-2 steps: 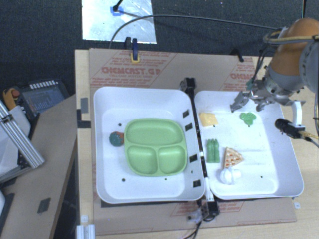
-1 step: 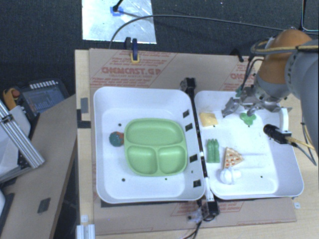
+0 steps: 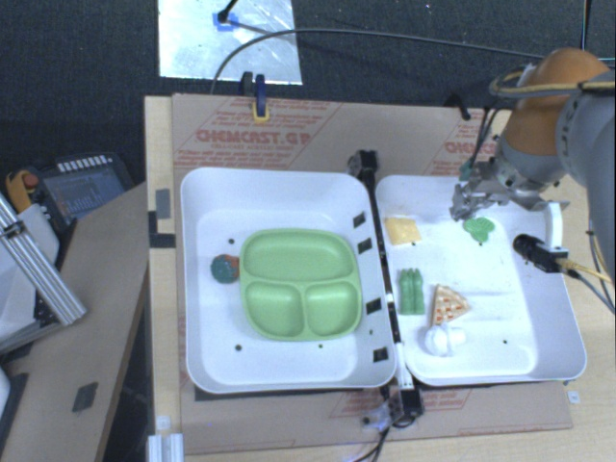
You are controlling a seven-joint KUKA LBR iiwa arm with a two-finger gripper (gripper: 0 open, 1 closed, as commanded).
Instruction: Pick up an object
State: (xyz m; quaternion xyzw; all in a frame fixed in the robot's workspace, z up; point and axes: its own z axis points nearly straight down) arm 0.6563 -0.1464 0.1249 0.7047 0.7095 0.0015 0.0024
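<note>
Red "CHEMCAST GP" print on the cardboard sheet [image 3: 318, 128]

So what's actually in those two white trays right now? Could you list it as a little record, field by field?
left bin: holds a green divided plate and a small dark teal ball just left of the plate
right bin: holds a yellow square, a green leafy piece, a green bundle, a pizza slice and a small white item
gripper: over the right bin's far side, directly above the green leafy piece
held: nothing seen between the fingers
</note>
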